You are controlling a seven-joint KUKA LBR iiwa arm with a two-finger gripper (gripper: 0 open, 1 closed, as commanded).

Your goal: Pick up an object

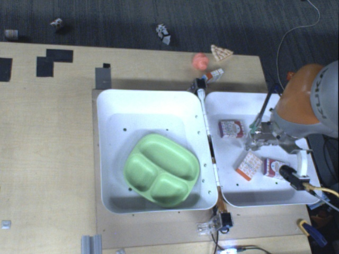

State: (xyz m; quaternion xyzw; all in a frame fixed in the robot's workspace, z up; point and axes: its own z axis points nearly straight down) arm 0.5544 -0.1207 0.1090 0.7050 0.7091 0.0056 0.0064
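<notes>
Hovering in the right bin [228, 194], the jaws [256, 143] sit above a red-and-white packet [249, 166]; their state is unclear.

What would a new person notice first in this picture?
Probably the big green divided tray filling the left bin. Next, the grey arm with its orange band, its gripper low in the right bin among small red-and-white packets. A pink ball lies behind the bins.

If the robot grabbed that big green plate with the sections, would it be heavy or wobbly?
The green plate looks like moulded plastic, so probably stiff and light for its size. It is wide with a rounded, smooth rim, so a narrow end effector might slip off. It already lies tilted in the left bin, so a push would likely slide it.
</notes>
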